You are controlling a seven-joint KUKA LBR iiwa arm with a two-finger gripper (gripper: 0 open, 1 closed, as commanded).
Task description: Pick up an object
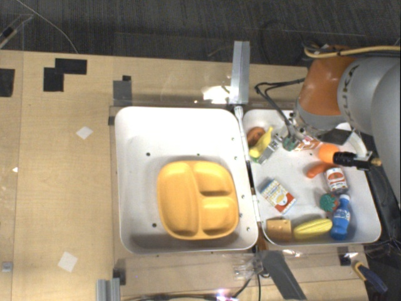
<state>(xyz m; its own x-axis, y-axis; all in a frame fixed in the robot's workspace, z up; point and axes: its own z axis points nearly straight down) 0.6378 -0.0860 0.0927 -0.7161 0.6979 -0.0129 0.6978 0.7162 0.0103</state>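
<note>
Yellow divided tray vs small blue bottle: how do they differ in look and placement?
The yellow divided plastic tray lies alone in the left white bin; the small blue bottle sits in the right white bin among other items. The tray is far larger than the bottle. The tray is flat with three open compartments; the bottle is a slim closed shape near the bin's lower right corner, beside a yellow corn-like toy. Both rest on a bin floor, apart from the arm.

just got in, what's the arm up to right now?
The arm reaches in over the right bin, its gripper low at the back among the clutter, near a yellow-green item. Nothing is visibly held. The left bin holds a yellow divided tray.
</note>
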